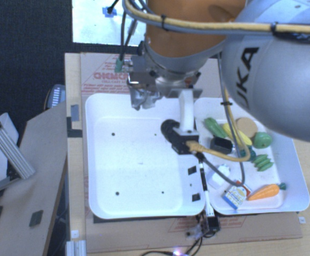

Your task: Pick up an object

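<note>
My gripper (143, 97) hangs below the orange-banded wrist, over the far edge of the left bin (107, 196); nothing shows in it. The objects lie in the right bin (296, 191): a green vegetable (214, 126), a yellow banana (236, 135), a tan round piece (246, 125), a green lime (262, 140), a black block (220, 144), a green pea pod (262, 162), an orange carrot (264, 192), a small blue and white box (235, 196) and a white lump (219, 175). The gripper is well left of them all.
A black fitting (173, 134) with a white post (186, 113) sits at the divide between the bins. A yellow cable (224, 153) loops over the right bin's objects. The big grey arm (272, 68) covers the upper right.
</note>
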You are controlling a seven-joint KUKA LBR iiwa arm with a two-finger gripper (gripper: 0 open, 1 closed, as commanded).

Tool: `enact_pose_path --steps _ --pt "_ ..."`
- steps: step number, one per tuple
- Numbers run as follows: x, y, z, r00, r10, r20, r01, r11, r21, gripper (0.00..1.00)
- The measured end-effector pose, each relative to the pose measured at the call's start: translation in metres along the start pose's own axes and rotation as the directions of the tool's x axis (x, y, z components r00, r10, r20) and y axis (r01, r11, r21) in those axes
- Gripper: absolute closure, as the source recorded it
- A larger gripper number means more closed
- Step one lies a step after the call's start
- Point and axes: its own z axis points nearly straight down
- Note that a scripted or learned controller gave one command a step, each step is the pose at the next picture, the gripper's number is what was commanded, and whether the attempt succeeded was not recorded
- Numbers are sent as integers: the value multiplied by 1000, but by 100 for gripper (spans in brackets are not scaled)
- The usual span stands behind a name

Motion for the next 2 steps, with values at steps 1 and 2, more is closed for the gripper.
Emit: enact_pose_path --steps 1,2 --pt "-5 -27 135 1000 10 15 -10 1000 29 100" --pt "-6 -42 203 1000 10 12 -10 1000 24 100"
